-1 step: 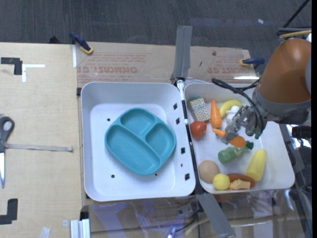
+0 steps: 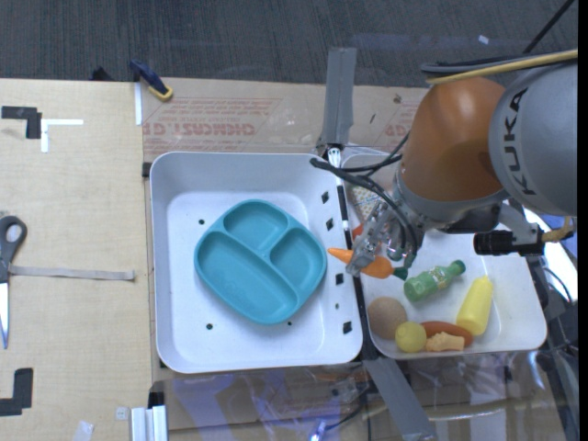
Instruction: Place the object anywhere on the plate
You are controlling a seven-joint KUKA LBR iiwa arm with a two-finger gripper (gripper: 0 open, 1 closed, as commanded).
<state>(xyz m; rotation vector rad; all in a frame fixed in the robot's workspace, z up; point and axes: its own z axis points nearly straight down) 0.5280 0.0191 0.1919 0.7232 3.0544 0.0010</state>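
A toy carrot [image 2: 363,263], orange with a green tip, sits over the dividing wall between the two bins, its pointed end reaching toward the left bin [image 2: 165,246] and its green end on the right bin's side. The gripper [image 2: 378,242] is right on top of it, and the carrot appears pinched between the fingers, though the blurred metal parts there make the exact grip hard to read. The blue three-compartment plate [image 2: 260,261] lies in the left bin, just beside the carrot's tip but not touching it. The grey arm with its orange band [image 2: 459,145] hangs over the back of the right bin [image 2: 528,333]. In that bin lie a green toy bottle [image 2: 433,280], a yellow corn cob [image 2: 475,306], a brown potato-like piece [image 2: 386,315], a yellow lemon-like piece [image 2: 411,337] and a red sausage-like piece [image 2: 446,329]. Scissors [image 2: 9,246] rest on the bench at far left.
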